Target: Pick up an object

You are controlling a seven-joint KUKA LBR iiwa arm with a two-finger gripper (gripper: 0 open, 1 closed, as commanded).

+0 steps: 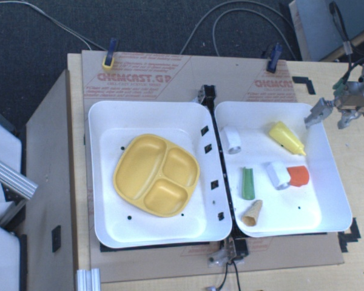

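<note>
pincer (pixel 329 116) spread, empty, just right of yellow bottle (pixel 286 137) in right bin (pixel 337 187)

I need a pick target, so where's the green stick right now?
The green stick lies in the right bin, near its left wall, just above the cone and left of the white cup.

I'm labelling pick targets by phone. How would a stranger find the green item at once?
Look in the right bin, the one without the yellow tray. Near its left wall lies a green stick, pointing up-down, just above a tan cone. It is the only green thing.
</note>
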